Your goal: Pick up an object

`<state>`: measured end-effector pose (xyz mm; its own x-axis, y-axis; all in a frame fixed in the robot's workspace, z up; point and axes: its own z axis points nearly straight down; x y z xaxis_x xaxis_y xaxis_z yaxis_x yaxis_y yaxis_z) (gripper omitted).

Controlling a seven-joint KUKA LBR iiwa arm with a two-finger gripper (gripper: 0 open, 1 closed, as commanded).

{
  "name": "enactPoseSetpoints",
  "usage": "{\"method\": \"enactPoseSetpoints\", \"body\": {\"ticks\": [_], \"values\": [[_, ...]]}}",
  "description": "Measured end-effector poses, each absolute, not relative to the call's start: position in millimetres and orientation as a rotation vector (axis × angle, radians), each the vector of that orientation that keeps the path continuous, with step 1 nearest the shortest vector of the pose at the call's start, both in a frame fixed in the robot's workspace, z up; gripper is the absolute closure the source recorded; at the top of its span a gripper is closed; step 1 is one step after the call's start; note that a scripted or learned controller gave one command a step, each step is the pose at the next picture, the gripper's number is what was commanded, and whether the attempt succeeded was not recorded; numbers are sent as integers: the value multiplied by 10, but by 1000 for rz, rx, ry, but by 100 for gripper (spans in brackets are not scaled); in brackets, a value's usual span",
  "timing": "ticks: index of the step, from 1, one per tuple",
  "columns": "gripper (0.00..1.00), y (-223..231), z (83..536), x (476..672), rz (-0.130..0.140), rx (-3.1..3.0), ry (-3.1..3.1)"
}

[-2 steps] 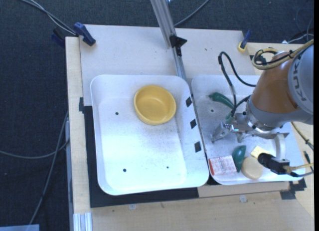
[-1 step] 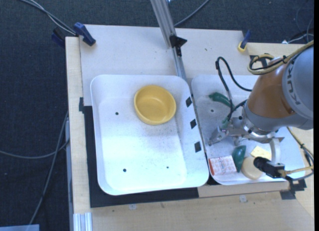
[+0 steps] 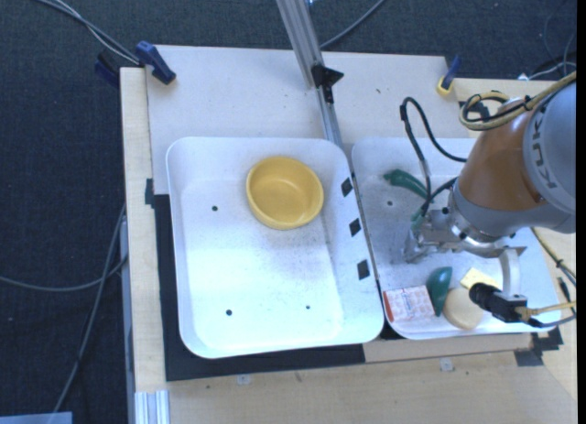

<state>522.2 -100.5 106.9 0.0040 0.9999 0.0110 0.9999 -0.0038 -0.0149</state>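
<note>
Yellow bowl (image 3: 285,192) in L bin (image 3: 197,321)

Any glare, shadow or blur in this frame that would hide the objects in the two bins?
Camera view: lighting is even and soft; the left bin floor looks bright and slightly washed out, but the yellow bowl stays sharp with a faint shadow. In the right bin, the arm overhangs and hides part of the floor; the pincer beneath it looks small and murky. The green object and red-and-white packet read clearly.
</note>
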Motion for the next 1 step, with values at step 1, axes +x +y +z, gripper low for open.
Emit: {"method": "enactPoseSetpoints", "body": {"ticks": [1], "values": [[100,-1038,1668,5336,-10,-2223,-2227]]}}
